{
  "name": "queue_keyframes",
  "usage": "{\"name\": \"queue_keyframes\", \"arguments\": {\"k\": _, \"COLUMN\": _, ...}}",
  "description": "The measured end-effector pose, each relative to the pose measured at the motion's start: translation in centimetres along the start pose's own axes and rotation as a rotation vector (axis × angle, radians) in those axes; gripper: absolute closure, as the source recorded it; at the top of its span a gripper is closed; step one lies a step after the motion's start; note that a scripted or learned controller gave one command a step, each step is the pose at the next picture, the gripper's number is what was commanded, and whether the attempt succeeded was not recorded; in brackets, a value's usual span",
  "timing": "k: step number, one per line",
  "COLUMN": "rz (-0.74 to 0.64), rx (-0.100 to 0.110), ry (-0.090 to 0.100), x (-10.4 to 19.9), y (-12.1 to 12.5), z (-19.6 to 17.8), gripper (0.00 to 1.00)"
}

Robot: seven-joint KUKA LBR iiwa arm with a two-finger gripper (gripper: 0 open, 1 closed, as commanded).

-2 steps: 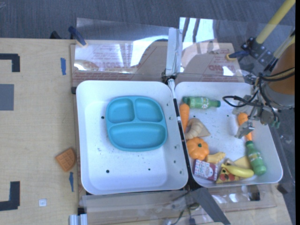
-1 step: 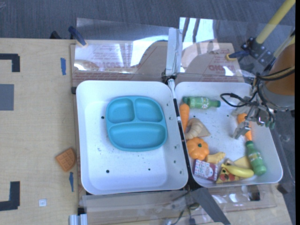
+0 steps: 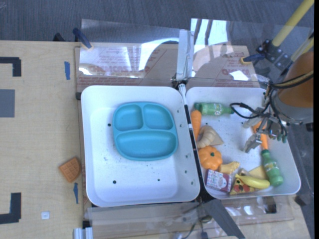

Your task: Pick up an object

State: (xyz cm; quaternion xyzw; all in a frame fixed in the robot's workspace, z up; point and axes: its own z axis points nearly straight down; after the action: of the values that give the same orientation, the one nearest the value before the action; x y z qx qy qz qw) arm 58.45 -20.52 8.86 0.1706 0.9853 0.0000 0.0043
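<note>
The gripper [image 3: 258,137] hangs low inside the right-hand shallow white bin [image 3: 294,169], and nothing can be seen between its metal fingers, so as far as this view shows no object has been picked up yet. Whether those fingers stand apart or together I cannot tell; cables and shine blur them.

Taking the gripper as the landmark: a small orange carrot-like piece [image 3: 264,142] lies just beside it on the far-right side, touching or nearly so. Just below that piece lies a green plastic bottle with an orange label [image 3: 271,169]; this looks like the nearest candidate. Further below and to the left rests a yellow toy banana [image 3: 253,180], with a red-and-white printed carton [image 3: 218,179] beside it. Well to the left sit an orange toy pumpkin [image 3: 210,157], a beige cone-shaped shell [image 3: 209,135] and a long orange carrot [image 3: 196,123] against the bin's wall. Up and to the left lies a second green bottle with a white label [image 3: 213,108].

Far left of the gripper, the other white bin [image 3: 99,183] holds a blue divided plate [image 3: 145,130].

By my judgement the approach is done; the closing and lifting remain.
</note>
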Motion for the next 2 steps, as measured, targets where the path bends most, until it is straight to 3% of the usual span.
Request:
{"name": "queue_keyframes", "arguments": {"k": 1, "rz": -0.002, "rx": 0.0, "ry": -0.017, "x": -0.5, "y": 0.1, "z": -1.5, "gripper": 1.0}}
{"name": "queue_keyframes", "arguments": {"k": 2, "rz": -0.184, "rx": 0.002, "ry": -0.003, "x": 7.9, "y": -4.7, "z": -0.2, "gripper": 1.0}}
